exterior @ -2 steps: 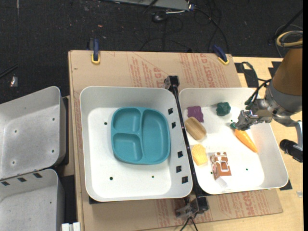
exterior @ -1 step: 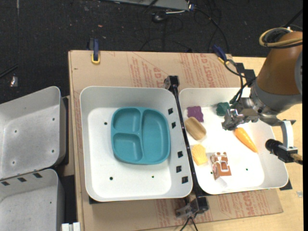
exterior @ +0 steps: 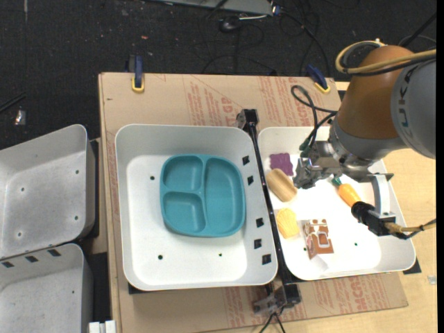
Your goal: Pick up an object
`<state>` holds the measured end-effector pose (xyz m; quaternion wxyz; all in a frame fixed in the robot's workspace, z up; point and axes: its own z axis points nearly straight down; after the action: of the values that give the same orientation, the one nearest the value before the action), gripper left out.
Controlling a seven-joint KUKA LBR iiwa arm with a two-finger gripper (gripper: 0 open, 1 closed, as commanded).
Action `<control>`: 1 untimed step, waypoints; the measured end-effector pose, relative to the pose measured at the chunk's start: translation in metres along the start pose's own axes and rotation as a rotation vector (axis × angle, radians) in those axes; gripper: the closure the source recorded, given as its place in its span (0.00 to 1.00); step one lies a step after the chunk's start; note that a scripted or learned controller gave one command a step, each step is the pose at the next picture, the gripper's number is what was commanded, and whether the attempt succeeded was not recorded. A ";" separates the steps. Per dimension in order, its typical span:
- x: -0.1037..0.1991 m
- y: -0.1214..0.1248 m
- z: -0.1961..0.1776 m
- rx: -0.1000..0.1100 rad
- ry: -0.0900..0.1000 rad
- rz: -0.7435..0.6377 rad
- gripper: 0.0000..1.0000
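step: gripper low in right bin, beside tan roll
grip: cannot tell
next: likely descend onto roll, close

I see the gripper low over the right bin, a tan roll just left of it, a purple piece beyond.

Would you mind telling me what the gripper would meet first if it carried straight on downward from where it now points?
Probably the right bin's white floor, just beside the tan bread-like piece; depth is hard to judge, so the gripper might clip that piece instead.
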<state>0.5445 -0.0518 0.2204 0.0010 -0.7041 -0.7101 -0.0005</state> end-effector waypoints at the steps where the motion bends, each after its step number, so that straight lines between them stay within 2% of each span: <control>1: 0.054 0.000 0.007 0.000 0.000 0.000 1.00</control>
<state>0.5437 0.0027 0.2138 0.0009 -0.7041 -0.7101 -0.0003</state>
